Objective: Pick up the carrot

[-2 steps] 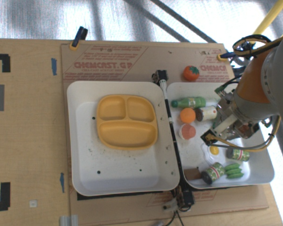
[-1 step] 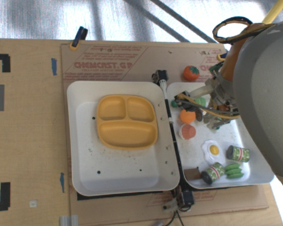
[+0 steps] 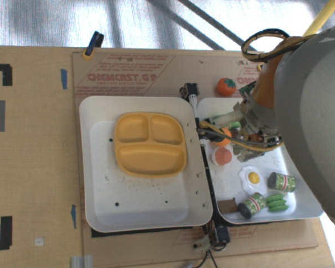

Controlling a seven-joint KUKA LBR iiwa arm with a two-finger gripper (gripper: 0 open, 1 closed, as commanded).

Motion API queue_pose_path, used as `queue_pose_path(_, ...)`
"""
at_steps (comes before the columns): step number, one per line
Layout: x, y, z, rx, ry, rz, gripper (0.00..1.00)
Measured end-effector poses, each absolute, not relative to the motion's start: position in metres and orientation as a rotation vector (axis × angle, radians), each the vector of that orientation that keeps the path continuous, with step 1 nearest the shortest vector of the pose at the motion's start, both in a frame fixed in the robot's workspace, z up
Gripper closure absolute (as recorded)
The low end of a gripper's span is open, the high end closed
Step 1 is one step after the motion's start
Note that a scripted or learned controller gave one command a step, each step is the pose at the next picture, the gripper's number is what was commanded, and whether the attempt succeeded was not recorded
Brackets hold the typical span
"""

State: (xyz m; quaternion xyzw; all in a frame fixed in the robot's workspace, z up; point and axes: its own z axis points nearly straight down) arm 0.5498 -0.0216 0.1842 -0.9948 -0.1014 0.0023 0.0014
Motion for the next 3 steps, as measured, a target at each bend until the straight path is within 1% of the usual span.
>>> queue_pose_path(1, 0.518, -0.038, 0.255, -3.117, -0.389, 0.0, 1.0)
queue_pose_path(2, 0.546, -0.016, 0.184, -3.121, -0.329, 0.009, 1.0)
queue_pose_path(3, 0.546, -0.016, 0.194, -3.12, -0.332, 0.01, 1.0)
